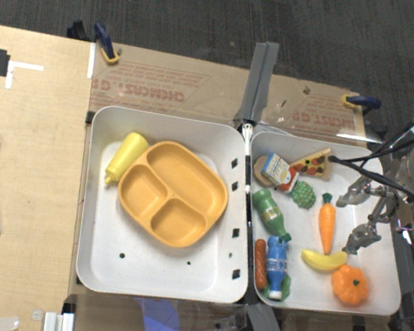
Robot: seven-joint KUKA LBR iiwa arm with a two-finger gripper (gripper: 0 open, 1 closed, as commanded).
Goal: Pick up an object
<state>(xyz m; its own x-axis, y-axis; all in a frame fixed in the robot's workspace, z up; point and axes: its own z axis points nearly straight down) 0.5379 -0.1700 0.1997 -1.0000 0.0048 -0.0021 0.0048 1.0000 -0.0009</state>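
Nearest my camera, the small orange plastic pumpkin (349, 285) sits just below my metal two-finger gripper (357, 218), whose jaws hang spread and empty over the right white bin (380, 304); I judge descending and closing comes next.

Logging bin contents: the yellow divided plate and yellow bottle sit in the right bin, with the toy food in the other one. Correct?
Not quite. The camera view shows the yellow divided plate and yellow bottle in the left bin; the toy food, such as the carrot, is in the right bin.
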